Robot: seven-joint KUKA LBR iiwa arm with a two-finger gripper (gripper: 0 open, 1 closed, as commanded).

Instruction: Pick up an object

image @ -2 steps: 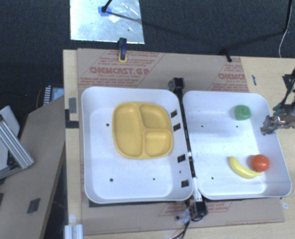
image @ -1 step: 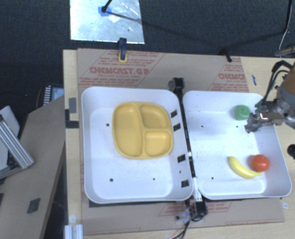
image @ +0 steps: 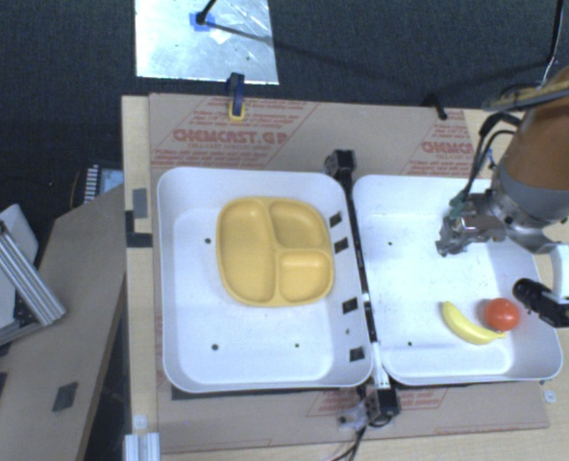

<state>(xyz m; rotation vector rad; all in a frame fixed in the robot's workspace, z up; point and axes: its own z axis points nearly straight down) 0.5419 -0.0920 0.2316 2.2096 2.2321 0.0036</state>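
Fingers [image: 455, 235] low over right bin [image: 400, 257]

Two white bins: one [image: 184, 353] at centre left of the frame, one [image: 400, 257] at centre right; one yellow tray [image: 270, 251] with three compartments, in the left one. One banana [image: 468, 325] and one tomato [image: 501, 314], both at lower right; one gripper [image: 455, 239] at right.

Single fixed camera above, slanted down, both bins [image: 265, 373] in frame
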